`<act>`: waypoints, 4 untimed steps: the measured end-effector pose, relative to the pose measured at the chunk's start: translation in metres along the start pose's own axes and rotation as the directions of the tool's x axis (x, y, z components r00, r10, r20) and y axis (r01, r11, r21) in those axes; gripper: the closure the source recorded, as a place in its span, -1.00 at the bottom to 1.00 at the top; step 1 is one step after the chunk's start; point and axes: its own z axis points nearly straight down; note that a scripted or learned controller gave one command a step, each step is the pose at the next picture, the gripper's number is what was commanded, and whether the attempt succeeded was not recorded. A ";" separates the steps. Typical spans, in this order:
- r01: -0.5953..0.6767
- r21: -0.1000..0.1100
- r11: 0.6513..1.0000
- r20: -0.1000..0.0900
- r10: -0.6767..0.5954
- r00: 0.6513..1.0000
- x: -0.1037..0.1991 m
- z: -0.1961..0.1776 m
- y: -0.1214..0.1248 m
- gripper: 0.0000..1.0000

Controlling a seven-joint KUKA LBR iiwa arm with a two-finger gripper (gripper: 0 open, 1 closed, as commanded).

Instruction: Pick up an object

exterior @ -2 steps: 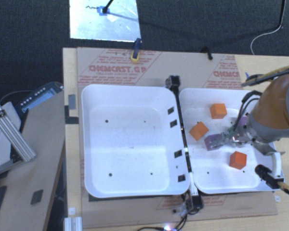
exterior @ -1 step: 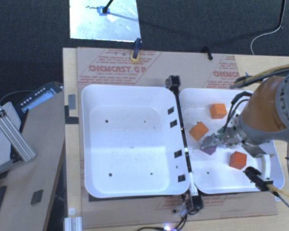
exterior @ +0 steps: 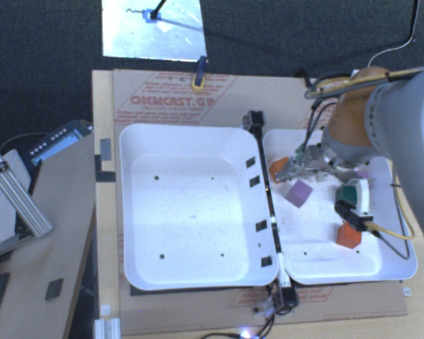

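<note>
My gripper (exterior: 297, 164) hangs low over the back left part of the right bin (exterior: 325, 268). An orange piece (exterior: 278, 167) lies right at its left side, touching or nearly touching it; I cannot tell whether it is gripped. A purple block (exterior: 299, 192) lies just in front of the gripper, apart from it. A teal object (exterior: 349, 190) sits to the right, under the wrist. An orange block (exterior: 348, 236) rests nearer the front right of the bin.
The left bin (exterior: 138, 210) stands beside the right one, with a black-clipped divider (exterior: 263, 189) between them. The grey arm (exterior: 403, 119) covers the right bin's back right corner. A yellow clip (exterior: 198, 83) sits on the cardboard behind the bins.
</note>
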 end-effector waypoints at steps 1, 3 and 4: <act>0.001 0.000 1.000 -0.006 -0.001 1.000 0.001 -0.011 -0.001 1.00; -0.008 0.028 1.000 -0.004 0.008 1.000 0.004 0.001 -0.085 1.00; -0.008 0.026 1.000 -0.004 0.008 1.000 0.004 -0.009 -0.084 1.00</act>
